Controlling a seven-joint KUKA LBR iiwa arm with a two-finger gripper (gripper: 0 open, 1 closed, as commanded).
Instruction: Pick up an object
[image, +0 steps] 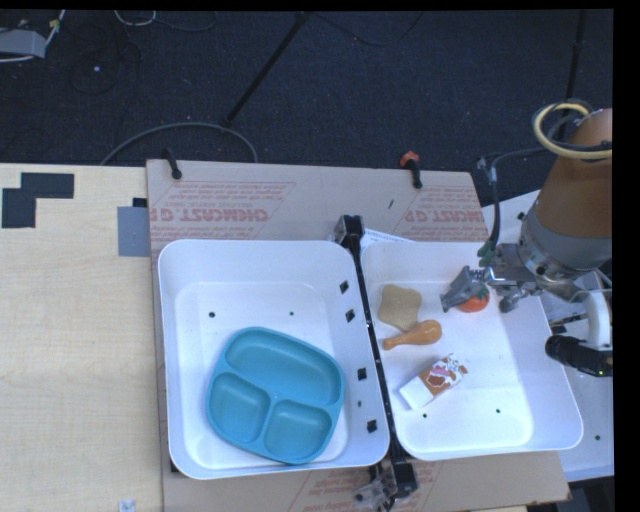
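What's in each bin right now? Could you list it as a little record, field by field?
left bin: blue divided tray
right bin: tan flat piece, tan drumstick-shaped toy, small white and red packet, orange object
arm: grey, reaching in from the right
gripper: low over the right bin, at the orange object; grip not discernible

Tray in left bin; carton in right bin.

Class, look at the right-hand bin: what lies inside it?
Inside the right bin lie a tan flat piece, a tan drumstick-shaped toy and a small white and brown packet. The gripper partly covers something orange.
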